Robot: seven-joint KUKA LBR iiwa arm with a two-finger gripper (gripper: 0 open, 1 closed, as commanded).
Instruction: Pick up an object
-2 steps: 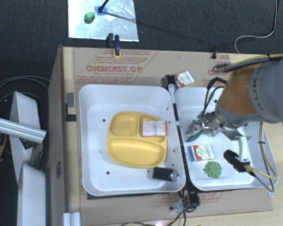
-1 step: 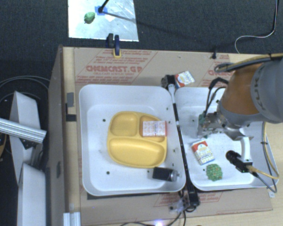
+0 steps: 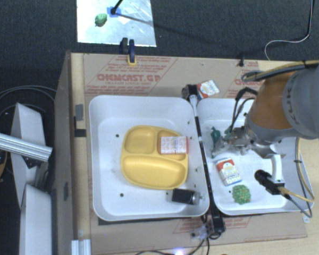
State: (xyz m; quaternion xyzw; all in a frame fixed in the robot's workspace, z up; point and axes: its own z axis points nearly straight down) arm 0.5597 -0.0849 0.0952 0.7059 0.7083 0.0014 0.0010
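A robotics lab bench: two white bins point(image 3: 98, 142) sit on a paper-masked board point(image 3: 149, 73) printed "CHEMCAST GP," surrounded by dark carpet point(image 3: 32, 25), loose cables point(image 3: 5, 97) and aluminium framing point(image 3: 21, 146).

From my station I see two bins side by side: the left bin point(image 3: 109, 158) holds a divided tray point(image 3: 149, 161) at its centre, with a small packet point(image 3: 173, 144) resting on the tray's right part and a short cylinder point(image 3: 184, 196) lying in front of the tray near the bin's front wall. In the right bin point(image 3: 218, 110), the gripper point(image 3: 227, 138) sits near the left wall beside a small figure point(image 3: 216, 136); a carton point(image 3: 229, 172) lies in front of them, and a bumpy ball point(image 3: 241, 194) in front of the carton. A second small carton point(image 3: 208, 88) lies on the bench behind the bins, near where they meet.
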